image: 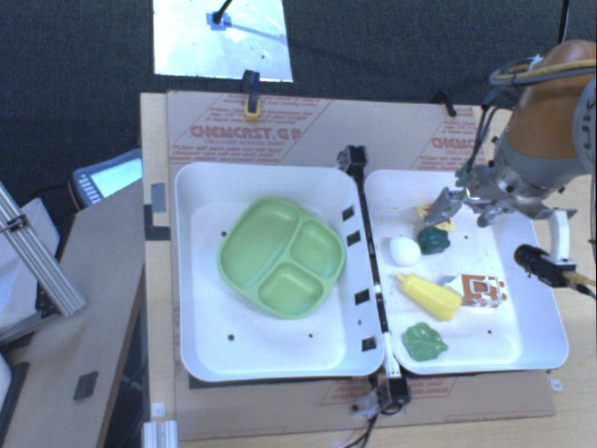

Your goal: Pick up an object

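My gripper (442,209) hangs low over the back left part of the right bin (536,343), at the end of the grey and orange arm (546,119). It is right above a small yellow-orange item (440,220) and a dark teal object (434,242), which lie close together. A white egg (404,249) rests just left of them. Nearer the front lie a yellow bottle (430,296), a white and orange carton (481,290) and a green leaf (424,342).
The left bin (201,343) holds a light green divided plate (281,255). A black clip rail (364,250) runs between the two bins. A black and white fitting (546,255) sticks out over the right bin's right side.
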`<state>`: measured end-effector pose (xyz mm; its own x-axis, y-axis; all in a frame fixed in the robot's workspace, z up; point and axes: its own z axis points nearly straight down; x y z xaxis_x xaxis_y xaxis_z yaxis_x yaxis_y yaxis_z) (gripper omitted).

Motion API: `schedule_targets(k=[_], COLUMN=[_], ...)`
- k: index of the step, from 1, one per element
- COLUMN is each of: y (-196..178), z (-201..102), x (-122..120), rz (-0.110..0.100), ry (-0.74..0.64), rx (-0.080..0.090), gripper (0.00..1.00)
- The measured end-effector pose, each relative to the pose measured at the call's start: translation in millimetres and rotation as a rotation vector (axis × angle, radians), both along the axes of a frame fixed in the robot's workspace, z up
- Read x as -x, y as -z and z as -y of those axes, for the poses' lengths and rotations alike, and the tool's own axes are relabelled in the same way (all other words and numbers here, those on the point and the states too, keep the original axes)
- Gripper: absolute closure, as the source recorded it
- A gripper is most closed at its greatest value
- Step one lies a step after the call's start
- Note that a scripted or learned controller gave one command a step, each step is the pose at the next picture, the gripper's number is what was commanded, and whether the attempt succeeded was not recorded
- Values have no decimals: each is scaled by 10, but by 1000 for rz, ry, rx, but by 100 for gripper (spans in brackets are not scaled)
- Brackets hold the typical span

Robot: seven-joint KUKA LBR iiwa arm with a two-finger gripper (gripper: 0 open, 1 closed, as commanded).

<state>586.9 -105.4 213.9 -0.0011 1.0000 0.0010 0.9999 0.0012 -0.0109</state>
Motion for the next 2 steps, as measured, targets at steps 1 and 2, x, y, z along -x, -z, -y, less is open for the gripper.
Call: schedule_targets(k=[1,2], y=[-63,549], z=[-1,-55], x=[-26,-46], rz=[12,9], ry=[-2,-1], rx=[1,1], gripper=[0,0])
